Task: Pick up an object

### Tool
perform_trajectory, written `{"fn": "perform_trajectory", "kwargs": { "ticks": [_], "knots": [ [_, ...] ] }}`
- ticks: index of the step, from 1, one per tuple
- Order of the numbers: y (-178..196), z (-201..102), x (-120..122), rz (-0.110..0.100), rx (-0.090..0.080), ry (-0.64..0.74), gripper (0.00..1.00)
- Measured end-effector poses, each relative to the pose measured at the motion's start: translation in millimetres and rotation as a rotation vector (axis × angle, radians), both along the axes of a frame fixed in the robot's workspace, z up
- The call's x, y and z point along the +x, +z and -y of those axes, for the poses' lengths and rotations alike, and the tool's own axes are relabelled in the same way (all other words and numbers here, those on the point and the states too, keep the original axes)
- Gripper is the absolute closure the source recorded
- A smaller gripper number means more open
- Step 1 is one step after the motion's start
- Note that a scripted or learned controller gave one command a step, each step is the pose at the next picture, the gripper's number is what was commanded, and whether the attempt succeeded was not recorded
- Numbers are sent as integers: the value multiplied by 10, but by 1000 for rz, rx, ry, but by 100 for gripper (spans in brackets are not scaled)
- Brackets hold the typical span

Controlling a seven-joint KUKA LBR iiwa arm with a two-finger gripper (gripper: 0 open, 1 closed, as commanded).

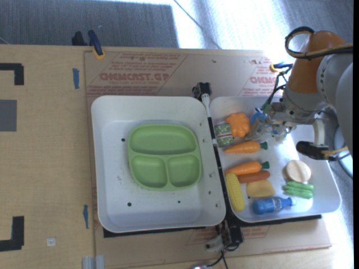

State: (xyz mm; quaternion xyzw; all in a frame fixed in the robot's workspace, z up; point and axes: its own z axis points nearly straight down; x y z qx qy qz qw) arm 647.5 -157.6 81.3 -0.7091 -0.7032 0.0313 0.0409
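Note:
The right bin (325, 206) holds several toy foods: an orange piece (238, 123), a green-labelled can (223, 133), two carrots (243, 147) (247, 167), a corn cob (234, 191), a yellow block (261, 189), a blue bottle (268, 205), a beige bun (297, 171) and a green pea pod (298, 190). My gripper (268, 125) hangs low over the back of this bin, just right of the orange piece and above the upper carrot. Nothing shows between its fingers.
The left bin (106, 150) carries a green divided plate (165, 155). A black clamp (201, 89) sits at the back between the bins. The grey arm with its orange band (308, 66) fills the upper right. Cardboard (140, 72) lies under both bins.

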Motion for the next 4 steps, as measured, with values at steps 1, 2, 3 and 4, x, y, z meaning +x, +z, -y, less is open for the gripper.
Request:
{"fn": "perform_trajectory", "kwargs": {
  "ticks": [1,2,3,4],
  "knots": [
    [1,-27,-2,2,-6,-1,0],
    [2,-48,-4,3,-10,-2,0],
    [2,-50,-4,3,-10,-2,0],
    [2,-50,-3,3,-10,-2,0]
  ]
}}
